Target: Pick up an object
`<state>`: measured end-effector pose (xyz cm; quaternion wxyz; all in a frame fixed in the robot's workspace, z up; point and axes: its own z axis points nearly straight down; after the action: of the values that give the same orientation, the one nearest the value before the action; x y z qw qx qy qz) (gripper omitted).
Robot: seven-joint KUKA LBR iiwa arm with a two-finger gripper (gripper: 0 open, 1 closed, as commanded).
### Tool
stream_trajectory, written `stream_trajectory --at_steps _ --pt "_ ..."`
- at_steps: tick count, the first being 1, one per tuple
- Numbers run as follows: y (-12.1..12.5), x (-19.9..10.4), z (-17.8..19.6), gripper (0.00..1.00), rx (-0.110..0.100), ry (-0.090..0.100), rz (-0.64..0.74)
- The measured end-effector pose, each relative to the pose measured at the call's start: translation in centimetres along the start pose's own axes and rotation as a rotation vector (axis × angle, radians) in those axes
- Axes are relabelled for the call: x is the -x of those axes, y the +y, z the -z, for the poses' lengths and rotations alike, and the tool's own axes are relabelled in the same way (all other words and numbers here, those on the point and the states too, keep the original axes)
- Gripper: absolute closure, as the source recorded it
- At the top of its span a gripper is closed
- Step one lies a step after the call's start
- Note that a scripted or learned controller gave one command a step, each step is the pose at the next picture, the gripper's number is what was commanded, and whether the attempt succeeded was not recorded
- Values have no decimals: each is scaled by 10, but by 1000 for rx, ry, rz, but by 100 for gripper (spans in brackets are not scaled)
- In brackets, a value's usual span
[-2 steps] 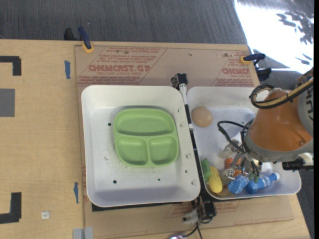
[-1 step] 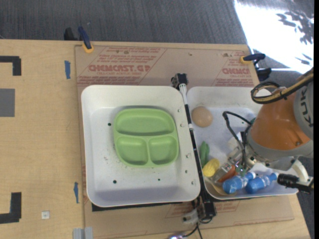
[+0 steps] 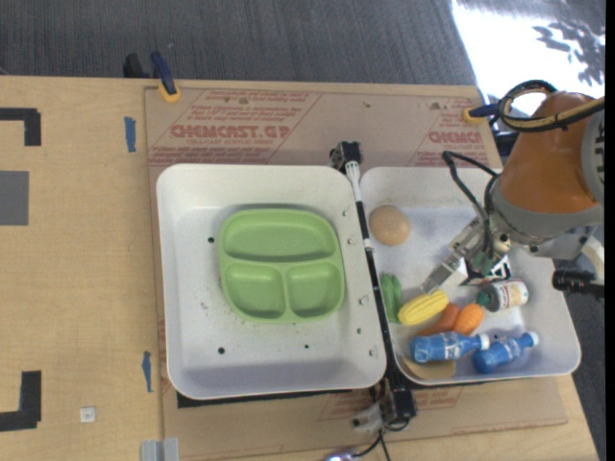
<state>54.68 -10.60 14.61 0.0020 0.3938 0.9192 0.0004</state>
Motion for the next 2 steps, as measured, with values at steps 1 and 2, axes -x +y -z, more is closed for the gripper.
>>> stream_trajectory --at_steps 1,2 --pt "-18 -10 -33 0 16 -19 -124" --pt "-21 -11 -36 0 18 -30 -46"
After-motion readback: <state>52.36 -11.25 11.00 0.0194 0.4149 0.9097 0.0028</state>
